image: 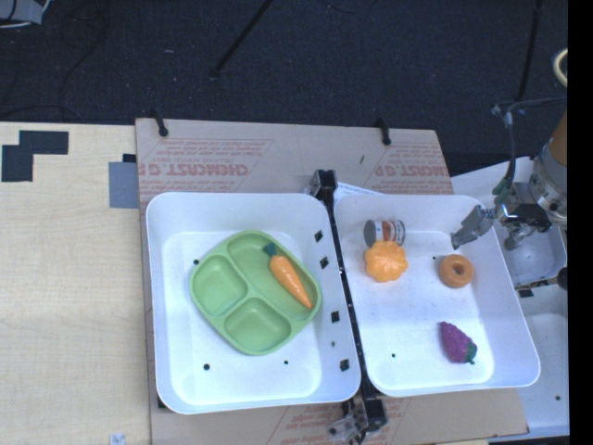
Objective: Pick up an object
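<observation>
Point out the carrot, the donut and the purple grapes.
carrot [291, 280]: camera view, middle of its orange body, lying on the green plate in the left bin.
donut [455, 272]: camera view, on its ring, right bin.
purple grapes [455, 341]: camera view, centre of the bunch, right bin.

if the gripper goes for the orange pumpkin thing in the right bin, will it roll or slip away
The pumpkin looks rounded and smooth, so narrow fingers may slide off it. Its squat shape suggests it would scoot rather than roll far. The small can seems to touch its far side and might get knocked. The gripper is at the bin's right edge.
</observation>
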Controlling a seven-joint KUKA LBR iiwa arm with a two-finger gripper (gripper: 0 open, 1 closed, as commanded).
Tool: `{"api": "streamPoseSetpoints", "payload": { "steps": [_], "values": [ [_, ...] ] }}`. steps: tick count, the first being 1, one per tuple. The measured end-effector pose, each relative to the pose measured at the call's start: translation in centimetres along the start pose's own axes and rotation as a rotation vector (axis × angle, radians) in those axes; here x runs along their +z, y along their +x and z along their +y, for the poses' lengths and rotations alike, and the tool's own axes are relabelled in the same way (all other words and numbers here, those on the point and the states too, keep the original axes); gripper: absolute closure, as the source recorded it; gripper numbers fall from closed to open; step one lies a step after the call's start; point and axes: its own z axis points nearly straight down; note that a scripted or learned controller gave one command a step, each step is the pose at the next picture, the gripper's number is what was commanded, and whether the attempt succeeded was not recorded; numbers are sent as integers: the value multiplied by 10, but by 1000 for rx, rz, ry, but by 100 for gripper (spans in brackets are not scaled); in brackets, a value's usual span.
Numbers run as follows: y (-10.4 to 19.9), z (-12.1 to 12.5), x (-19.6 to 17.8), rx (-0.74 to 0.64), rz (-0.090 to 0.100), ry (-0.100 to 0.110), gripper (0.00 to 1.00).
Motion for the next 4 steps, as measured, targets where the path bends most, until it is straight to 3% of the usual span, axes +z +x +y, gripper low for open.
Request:
{"api": "streamPoseSetpoints", "payload": {
  "steps": [1, 3, 4],
  "values": [
    [0, 2, -6, -2, -3, -12, 0],
    [-3, -14, 90, -2, 0, -6, 0],
    [-10, -8, 146, -1, 0, -6, 0]
  ]
}}
